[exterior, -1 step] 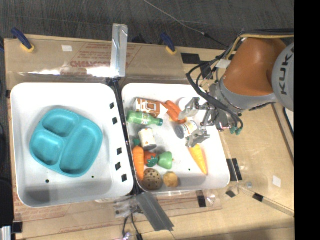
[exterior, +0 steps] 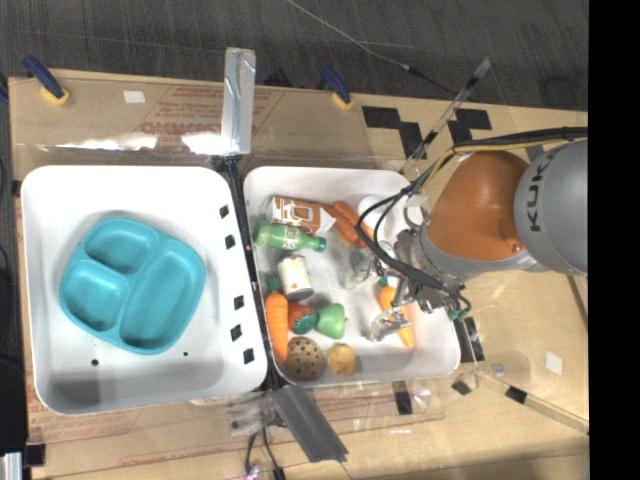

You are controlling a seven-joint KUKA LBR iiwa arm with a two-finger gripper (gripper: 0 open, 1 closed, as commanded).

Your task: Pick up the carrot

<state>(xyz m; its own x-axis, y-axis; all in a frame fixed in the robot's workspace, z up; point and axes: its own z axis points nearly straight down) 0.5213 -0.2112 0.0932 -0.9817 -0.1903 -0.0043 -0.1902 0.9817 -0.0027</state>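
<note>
Roughly, two white bins sit side by side, sharing a middle wall. The left bin (exterior: 40, 268) holds a teal divided tray (exterior: 130, 283) with bare floor all around it. The right bin (exterior: 330, 174) is crowded.

Along its 9 o'clock wall, from top to bottom:
- a small carton (exterior: 293, 211)
- a green bottle (exterior: 288, 238) lying on its side
- a small can (exterior: 295, 276)
- a fat orange vegetable (exterior: 277, 320)
- a green pepper (exterior: 330, 318)
- a brown ball (exterior: 305, 360)
- a potato (exterior: 342, 358)

A thin orange stick (exterior: 345, 223) lies near the 12 o'clock wall. The only open floor is a narrow strip down the middle and a patch in the 5 o'clock corner.

The arm (exterior: 480, 213) comes in over the 3 o'clock rim, trailing black cables (exterior: 385, 233). The gripper (exterior: 392, 313) hangs low over the right half of the bin, close to the 3 o'clock wall.

The carrot (exterior: 405, 336) lies directly under the gripper, on the floor near the 4 o'clock corner. Orange shows on both sides of the metal, one bit at 11 o'clock of the gripper and a longer bit at 5 o'clock. Its long axis runs 11 to 5 o'clock. The 5 o'clock end is close to the bottom wall. I cannot make out which end is the tip.

The metalwork hides the contact, so I cannot tell whether the gripper is apart, together or clamped on the carrot.
</note>
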